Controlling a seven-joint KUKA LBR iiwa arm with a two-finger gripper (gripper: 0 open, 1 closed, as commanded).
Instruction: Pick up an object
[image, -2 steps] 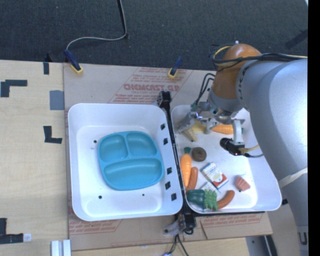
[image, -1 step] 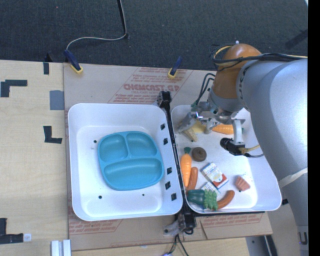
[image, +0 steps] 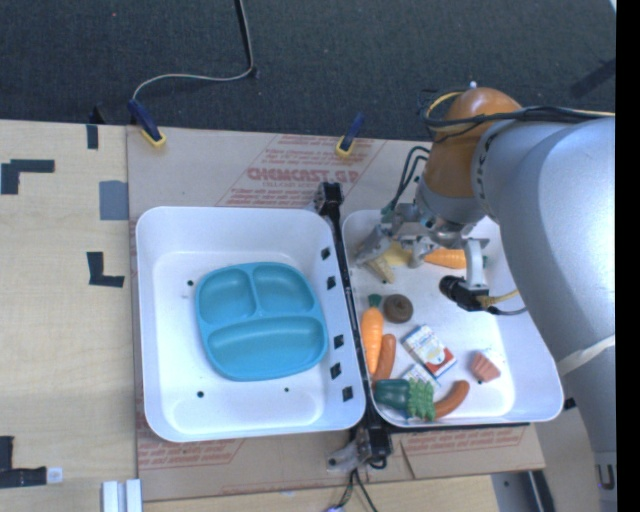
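Observation:
My gripper (image: 390, 243) hangs low over the far left corner of the right bin (image: 522, 385), below the orange wrist band. A pale yellow toy piece (image: 383, 266) lies right under it, but I cannot tell whether the two touch. An orange toy piece (image: 446, 258) lies just to its right. Nearer the front are a brown round piece (image: 398, 308), a carrot (image: 372, 335), a small white box (image: 428, 350), a red chunk (image: 486, 367), a sausage (image: 452, 397) and a green vegetable (image: 405, 395).
The left bin (image: 160, 300) holds a blue divided plate (image: 262, 320). A black divider (image: 338, 290) with clips separates the two bins. The grey arm covers the right bin's far right side. A black cable (image: 478, 298) trails from the wrist across the bin.

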